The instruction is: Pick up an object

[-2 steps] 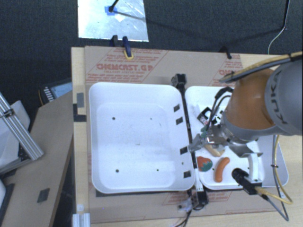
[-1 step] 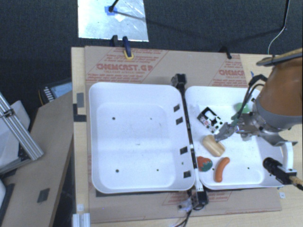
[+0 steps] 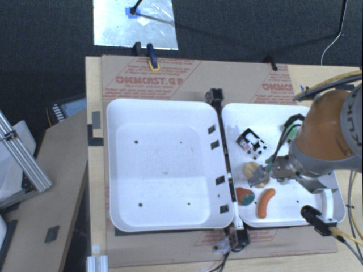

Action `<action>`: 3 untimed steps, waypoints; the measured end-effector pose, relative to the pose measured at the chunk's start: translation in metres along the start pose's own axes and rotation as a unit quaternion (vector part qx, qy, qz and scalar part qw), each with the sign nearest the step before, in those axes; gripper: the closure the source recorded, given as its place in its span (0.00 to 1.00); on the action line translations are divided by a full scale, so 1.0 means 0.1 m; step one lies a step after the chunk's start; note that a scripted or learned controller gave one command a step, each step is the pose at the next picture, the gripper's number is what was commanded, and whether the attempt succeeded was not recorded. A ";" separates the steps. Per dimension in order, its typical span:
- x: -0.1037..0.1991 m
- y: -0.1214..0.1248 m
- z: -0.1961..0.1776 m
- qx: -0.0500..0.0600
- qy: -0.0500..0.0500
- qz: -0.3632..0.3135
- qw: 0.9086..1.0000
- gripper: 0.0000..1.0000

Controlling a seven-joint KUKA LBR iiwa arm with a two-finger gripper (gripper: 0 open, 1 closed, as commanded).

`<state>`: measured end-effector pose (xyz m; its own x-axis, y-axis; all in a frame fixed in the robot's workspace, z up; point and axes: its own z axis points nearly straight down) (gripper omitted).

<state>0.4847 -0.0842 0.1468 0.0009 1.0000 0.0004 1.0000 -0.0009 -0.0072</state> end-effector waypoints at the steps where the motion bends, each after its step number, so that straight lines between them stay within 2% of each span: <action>1: -0.03 0.02 0.66 -0.002 0.000 0.000 1.000 0.00; 2: -0.02 0.03 0.52 -0.005 0.000 -0.001 1.000 1.00; 3: 0.28 0.67 -0.44 -0.011 0.000 -0.005 1.000 1.00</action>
<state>0.5516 -0.0564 0.1903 -0.0095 1.0000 -0.0005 0.9998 0.0095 0.0152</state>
